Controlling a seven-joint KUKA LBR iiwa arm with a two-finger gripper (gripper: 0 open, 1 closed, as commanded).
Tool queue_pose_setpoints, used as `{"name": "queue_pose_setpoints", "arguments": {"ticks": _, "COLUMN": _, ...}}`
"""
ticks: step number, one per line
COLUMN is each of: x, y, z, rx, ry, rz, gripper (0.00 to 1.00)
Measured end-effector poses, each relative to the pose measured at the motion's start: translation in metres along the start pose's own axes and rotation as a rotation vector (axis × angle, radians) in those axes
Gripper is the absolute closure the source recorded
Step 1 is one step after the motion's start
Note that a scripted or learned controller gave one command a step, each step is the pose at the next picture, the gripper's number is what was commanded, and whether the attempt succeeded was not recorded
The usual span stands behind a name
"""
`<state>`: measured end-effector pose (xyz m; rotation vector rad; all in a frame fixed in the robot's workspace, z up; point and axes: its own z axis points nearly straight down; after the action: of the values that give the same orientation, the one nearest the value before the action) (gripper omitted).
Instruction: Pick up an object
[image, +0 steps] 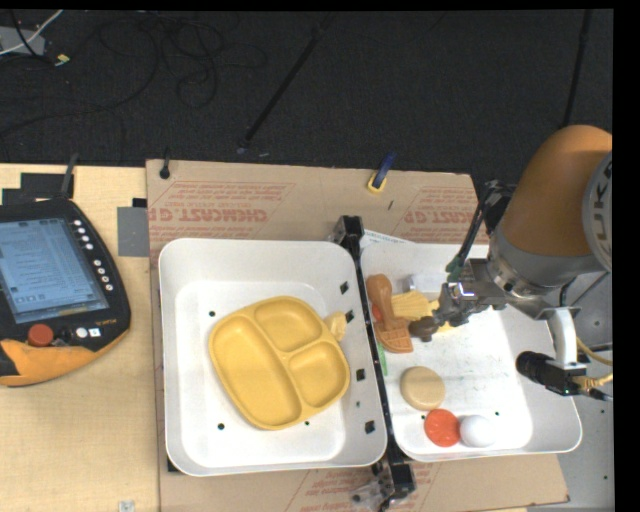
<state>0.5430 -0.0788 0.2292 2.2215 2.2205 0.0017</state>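
White plastic, your two shallow bins sit side by side. You have one yellow divided tray (280, 360), rounded with three compartments, lying slantwise in the left bin (190, 300). In the right bin (545, 425), one brown hot-dog-shaped toy (384, 312) lies along the left wall, its long axis running far edge to near edge. Your gripper (425, 328) hangs just beside it; whether its fingers clench, you cannot tell. One tan disc (422, 386) sits nearer the front edge, then one red ball (441, 428) touching one white ball (479, 430).

A yellow divided plate (282, 359) lies in a white bin (190, 300); nearby, a red ball (441, 427), white ball (478, 430) and tan disc (422, 386).
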Motion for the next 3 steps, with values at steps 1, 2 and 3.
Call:
{"name": "queue_pose_setpoints", "arguments": {"ticks": 1, "x": 0.044, "y": -0.008, "z": 0.007, "rx": 0.005, "ry": 0.002, "rz": -0.003, "gripper": 1.0}}
{"name": "queue_pose_setpoints", "arguments": {"ticks": 2, "x": 0.073, "y": -0.019, "z": 0.012, "rx": 0.006, "ry": 0.001, "rz": -0.002, "gripper": 1.0}}
{"name": "queue_pose_setpoints", "arguments": {"ticks": 3, "x": 0.075, "y": -0.021, "z": 0.012, "rx": 0.005, "ry": 0.001, "rz": 0.0, "gripper": 1.0}}
